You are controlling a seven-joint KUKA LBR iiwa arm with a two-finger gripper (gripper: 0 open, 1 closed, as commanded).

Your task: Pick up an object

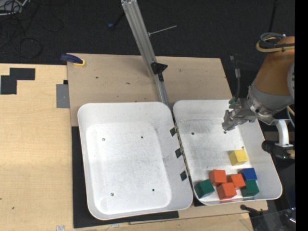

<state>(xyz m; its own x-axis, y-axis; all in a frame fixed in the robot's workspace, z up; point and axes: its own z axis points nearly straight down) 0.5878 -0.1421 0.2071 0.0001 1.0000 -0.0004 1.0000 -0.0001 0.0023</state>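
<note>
The right white bin (202, 117) holds several small blocks near its front: a yellow block (238, 156), orange blocks (218, 176) (226, 190) (237, 180), a blue block (249, 173) and green blocks (204, 188) (250, 189). My gripper (230, 121) hangs over the back right part of this bin, up and behind the yellow block, apart from all blocks. Nothing shows between its fingers.
The left white bin (125, 114) lies beside the right one. A slanted aluminium bar (144, 44) rises from the gap between the bins toward the back. A wooden bench surface (33, 138) spreads to the left.
</note>
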